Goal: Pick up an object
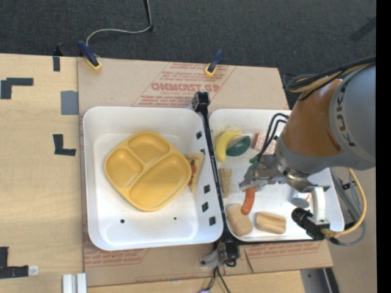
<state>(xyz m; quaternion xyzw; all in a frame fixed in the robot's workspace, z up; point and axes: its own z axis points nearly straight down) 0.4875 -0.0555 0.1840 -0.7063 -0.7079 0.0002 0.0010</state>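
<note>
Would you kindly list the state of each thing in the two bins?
Yellow divided plate: upright, tilted against left bin floor.
Banana: lying in right bin.
Orange sausage: lying below gripper.
Bread roll: lying flat.
Potato: lying beside roll.

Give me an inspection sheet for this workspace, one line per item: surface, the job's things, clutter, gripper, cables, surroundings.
Surface: cardboard sheet under two white bins, left bin and right bin, held by two yellow-and-blue clamps.
Job's things: right bin holds a toy banana, a green piece, an orange-red sausage-shaped piece and two tan bread-like pieces.
Clutter: yellow divided plate in the left bin, small food piece at its right edge.
Gripper: gripper low over the right bin, just above the sausage-shaped piece; grasp not visible.
Cables: black cable on the floor; cables along the arm.
Surroundings: dark carpet, wooden bench.
</note>
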